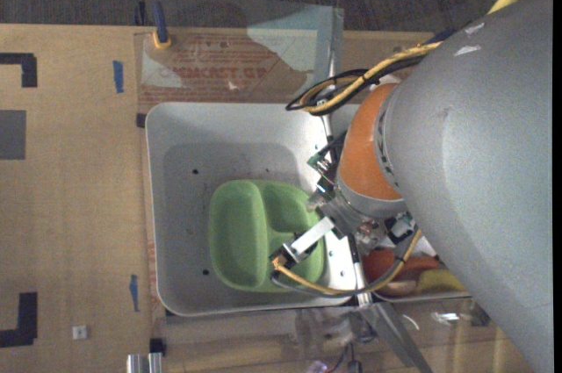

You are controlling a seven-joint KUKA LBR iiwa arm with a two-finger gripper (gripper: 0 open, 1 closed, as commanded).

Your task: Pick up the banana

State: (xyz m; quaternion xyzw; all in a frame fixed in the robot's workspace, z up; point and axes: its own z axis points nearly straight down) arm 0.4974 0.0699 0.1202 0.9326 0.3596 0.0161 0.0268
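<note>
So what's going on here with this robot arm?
The grey arm reaches in from the right, its wrist low over the edge between the two bins. A green dish lies in the left bin. What looks like the banana lies in the right bin beside something red, not picked up.

We note one line of print: reddish capitals running across a pale cardboard panel (230,73) that lies flat on the worktop (70,204), just beyond the far wall of the white bin (176,130) (a clear sheet covers part of it). The letters are too blurred to read. Black corner-shaped marks (21,69) sit on the worktop's left side; these are signs, not words.
</note>
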